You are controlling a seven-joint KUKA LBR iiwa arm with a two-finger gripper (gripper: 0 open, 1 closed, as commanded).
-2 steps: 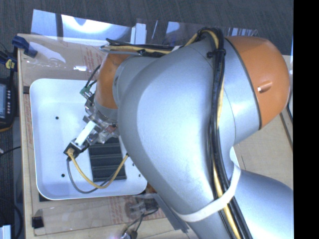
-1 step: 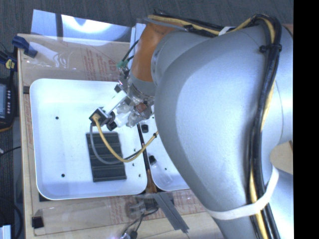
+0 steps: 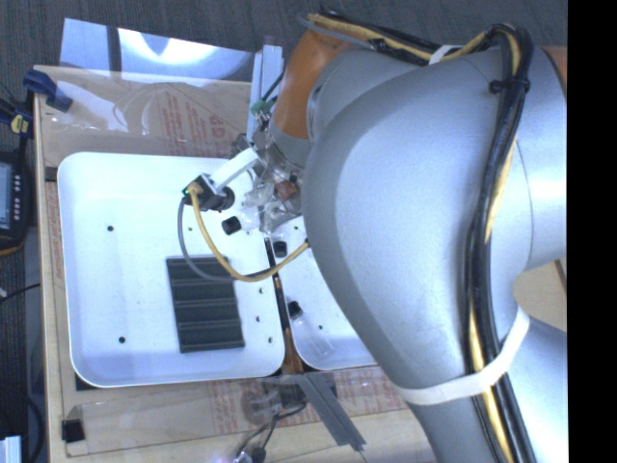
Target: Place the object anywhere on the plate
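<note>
A dark grey ribbed rectangular plate [image 3: 205,305] lies flat in the left white bin [image 3: 96,191], near its front right corner. My gripper [image 3: 258,199] hangs over the right edge of that bin, up and to the right of the plate and apart from it. A yellow cable [image 3: 214,258] loops down from the wrist toward the plate's top edge. The big grey arm [image 3: 424,210] covers most of the right bin [image 3: 323,340], and I cannot make out an object in the gripper.
The divider between the two bins runs just under the gripper. A black device [image 3: 12,196] sits past the bench's left edge. A grey metal bracket [image 3: 323,408] lies on the bench in front of the bins.
</note>
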